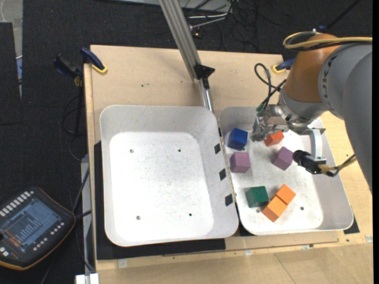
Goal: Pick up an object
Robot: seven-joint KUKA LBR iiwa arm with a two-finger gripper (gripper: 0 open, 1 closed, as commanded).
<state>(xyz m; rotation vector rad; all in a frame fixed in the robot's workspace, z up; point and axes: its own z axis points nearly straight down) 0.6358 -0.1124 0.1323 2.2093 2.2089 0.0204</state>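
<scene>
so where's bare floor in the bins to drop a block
The left white bin offers the widest bare floor, from wall to wall. In the right white bin, a small patch lies near the front right corner, beside the two orange cubes. Its middle is crowded: blue cube, purple cubes, green cube, pincer.

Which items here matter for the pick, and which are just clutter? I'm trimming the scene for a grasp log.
Part of the job:
gripper
blue block
small orange-red block
two purple blocks
green block
two orange blocks
right bin

Lying about:
left bin
teach pendant
clamps
</scene>
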